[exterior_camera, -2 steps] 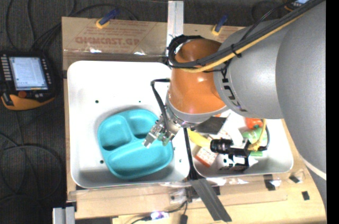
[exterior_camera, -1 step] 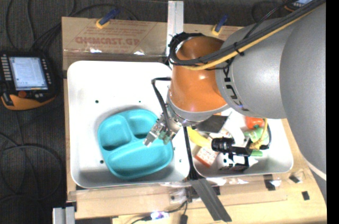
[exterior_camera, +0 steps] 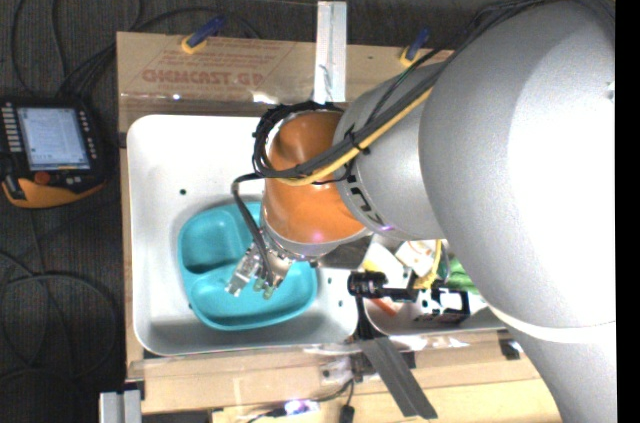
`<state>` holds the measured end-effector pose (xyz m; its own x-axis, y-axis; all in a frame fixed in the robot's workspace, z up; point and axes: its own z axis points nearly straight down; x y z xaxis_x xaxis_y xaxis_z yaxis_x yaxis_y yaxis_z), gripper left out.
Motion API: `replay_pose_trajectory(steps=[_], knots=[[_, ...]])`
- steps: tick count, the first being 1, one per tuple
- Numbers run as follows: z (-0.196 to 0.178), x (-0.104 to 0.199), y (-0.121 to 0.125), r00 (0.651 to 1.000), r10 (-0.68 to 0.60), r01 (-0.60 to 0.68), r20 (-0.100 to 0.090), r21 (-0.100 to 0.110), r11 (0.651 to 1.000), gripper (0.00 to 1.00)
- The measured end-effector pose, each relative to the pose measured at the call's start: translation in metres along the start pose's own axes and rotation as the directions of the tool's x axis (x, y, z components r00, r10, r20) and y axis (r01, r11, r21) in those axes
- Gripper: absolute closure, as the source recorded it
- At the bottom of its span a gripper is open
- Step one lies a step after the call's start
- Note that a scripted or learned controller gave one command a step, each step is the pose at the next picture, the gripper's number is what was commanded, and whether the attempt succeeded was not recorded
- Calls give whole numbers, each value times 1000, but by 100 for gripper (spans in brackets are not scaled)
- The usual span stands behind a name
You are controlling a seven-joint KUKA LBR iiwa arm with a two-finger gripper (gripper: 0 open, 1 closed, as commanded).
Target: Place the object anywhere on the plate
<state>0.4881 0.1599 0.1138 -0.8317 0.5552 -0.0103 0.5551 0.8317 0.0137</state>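
Observation:
A teal divided plate [exterior_camera: 215, 256] lies in the left white bin [exterior_camera: 160, 171], toward its front. My gripper [exterior_camera: 256, 279] hangs low over the plate's front right part, below the orange band [exterior_camera: 305, 186] of the arm. The arm's large grey body covers most of the right bin. Whether anything sits in the gripper is hidden by its own body. Several small objects, yellow, white and green [exterior_camera: 432, 263], lie in the visible strip of the right bin.
Behind the bins stands a cardboard sheet [exterior_camera: 220, 71], held by blue clamps. A teach pendant [exterior_camera: 50, 146] lies on the floor to the left. Cables run along the arm. A black bracket [exterior_camera: 405, 291] sits at the right bin's front.

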Motion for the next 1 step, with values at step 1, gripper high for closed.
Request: replay_pose_trajectory(steps=[1], knots=[[-45,4,6,1000,16,-16,-12,16,1000,100]])
